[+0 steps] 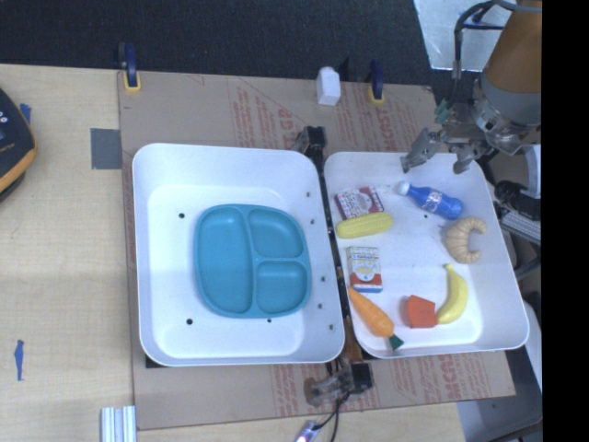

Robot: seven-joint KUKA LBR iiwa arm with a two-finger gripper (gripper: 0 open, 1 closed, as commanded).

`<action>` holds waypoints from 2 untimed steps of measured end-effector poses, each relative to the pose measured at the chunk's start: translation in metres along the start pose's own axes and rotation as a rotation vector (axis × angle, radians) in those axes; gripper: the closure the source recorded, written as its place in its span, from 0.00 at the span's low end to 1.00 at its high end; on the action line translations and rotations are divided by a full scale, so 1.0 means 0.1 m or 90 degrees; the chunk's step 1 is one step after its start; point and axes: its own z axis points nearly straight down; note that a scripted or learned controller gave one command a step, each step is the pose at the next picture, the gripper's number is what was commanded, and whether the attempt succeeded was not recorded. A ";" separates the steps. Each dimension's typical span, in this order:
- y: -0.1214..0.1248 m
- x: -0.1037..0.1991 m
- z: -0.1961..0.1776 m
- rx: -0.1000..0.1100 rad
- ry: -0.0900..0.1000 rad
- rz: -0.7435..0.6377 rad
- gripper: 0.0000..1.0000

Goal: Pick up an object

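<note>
Here, at the far left edge of the bench, part of a black and yellow device [11, 145] pokes into view, well apart from everything else. A grey square of tape [106, 147] sits on the wood just left of the brown cardboard sheet [248, 109] that underlies both bins.

The left shallow white bin [161, 339] holds a light blue plastic divided tray [251, 260], roughly centred, with open white floor on all sides of it; the widest free strip runs along the far wall.

The right shallow white bin [502, 334] touches the left one along their shared edge. Near that shared edge lie a small red-and-white packet [358, 201], a yellow toy corn cob [364, 226] just below it, a small orange-and-white carton [363, 269], and an orange toy carrot [373, 314] tilted toward the near rim. Further right, a red toy block [420, 311] touches the lower end of a yellow toy banana [453, 294]. Above them a tan toy croissant [466, 238] lies near the right wall, and a blue plastic bottle with a white cap [430, 200] lies tilted near the far wall. The middle of this bin is bare floor, between the carton and the croissant.

The two-finger gripper [438, 154] hangs over the far rim of the right bin, just above and beside the bottle, its fingers spread apart with nothing between them. The grey arm with the orange band [517, 40] rises behind it at the right.
</note>
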 end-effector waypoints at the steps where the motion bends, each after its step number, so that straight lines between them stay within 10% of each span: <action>1: 0.10 -0.54 0.54 0.002 0.000 0.001 0.00; 2: 0.11 -0.70 1.16 0.001 0.000 0.000 0.00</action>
